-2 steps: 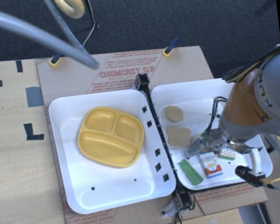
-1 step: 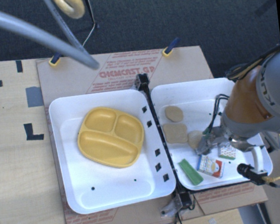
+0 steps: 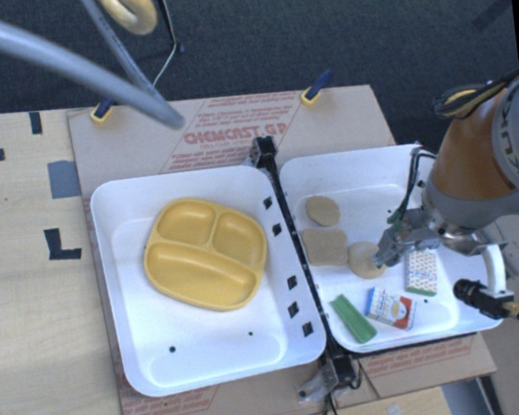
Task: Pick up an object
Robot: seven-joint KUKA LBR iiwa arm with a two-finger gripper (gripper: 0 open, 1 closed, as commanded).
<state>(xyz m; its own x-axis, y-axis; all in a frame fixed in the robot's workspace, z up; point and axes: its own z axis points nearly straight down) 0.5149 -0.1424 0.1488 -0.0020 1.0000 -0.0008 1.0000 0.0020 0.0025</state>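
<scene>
Yellow tray (image 3: pixel 206 253) lies in the left bin (image 3: pixel 137 358); gripper (image 3: pixel 389 250) hangs low in the right bin (image 3: pixel 367 168) beside a tan disc (image 3: pixel 364 259), jaws' state unclear.

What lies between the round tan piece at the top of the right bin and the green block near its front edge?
In the camera view, a squarish tan piece lies between the round tan piece and the green block.

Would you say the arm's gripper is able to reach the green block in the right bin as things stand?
Probably yes. The green block lies flat near the front of the right bin, with open floor around it. The gripper hovers nearby over the round tan piece, and nothing lies between them.
</scene>
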